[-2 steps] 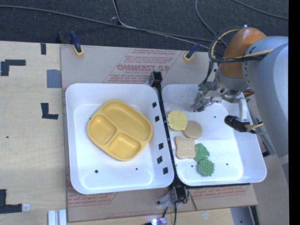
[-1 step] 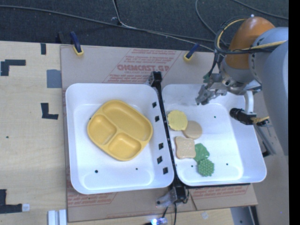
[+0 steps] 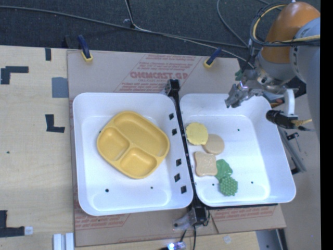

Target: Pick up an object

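In the right bin point(image 3: 260, 134), near its left wall, lies a light, stiff-looking yellow round piece point(image 3: 197, 133), best pinched across its edges, while the gripper point(image 3: 235, 99) hovers empty, slightly open, at the far rim.

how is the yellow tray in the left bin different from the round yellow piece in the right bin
The yellow tray is far larger than the round yellow piece. The tray is a rounded rectangle split into compartments; the round piece is a plain disc. The tray lies alone in the left bin, while the round piece sits against a tan piece in the right bin. Both are yellow and lie flat.
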Controlling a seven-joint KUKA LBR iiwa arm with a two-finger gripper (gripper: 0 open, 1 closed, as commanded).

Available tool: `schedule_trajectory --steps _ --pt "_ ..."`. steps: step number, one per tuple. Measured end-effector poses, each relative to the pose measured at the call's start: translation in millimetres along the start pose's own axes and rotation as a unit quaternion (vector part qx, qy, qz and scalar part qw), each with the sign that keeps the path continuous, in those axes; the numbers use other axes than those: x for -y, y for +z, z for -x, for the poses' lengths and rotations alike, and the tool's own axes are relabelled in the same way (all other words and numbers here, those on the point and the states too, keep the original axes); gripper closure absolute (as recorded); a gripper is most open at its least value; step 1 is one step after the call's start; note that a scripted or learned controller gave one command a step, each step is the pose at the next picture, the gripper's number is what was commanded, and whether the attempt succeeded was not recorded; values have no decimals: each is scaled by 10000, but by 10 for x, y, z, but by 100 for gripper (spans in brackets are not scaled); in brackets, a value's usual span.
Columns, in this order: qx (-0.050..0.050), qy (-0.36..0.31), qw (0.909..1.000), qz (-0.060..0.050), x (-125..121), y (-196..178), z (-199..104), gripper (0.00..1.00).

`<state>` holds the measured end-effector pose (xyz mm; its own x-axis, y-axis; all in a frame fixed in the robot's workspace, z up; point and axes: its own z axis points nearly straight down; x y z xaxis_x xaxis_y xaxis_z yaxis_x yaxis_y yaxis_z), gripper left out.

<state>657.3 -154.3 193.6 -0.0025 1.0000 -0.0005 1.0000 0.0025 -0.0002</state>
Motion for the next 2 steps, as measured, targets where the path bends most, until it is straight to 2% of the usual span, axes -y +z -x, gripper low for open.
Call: schedule_trajectory --steps 1,2 --pt "-5 4 10000 -18 -6 -174 -3 100" --pt "-16 -19 10000 -31 90 -257 -548 100"
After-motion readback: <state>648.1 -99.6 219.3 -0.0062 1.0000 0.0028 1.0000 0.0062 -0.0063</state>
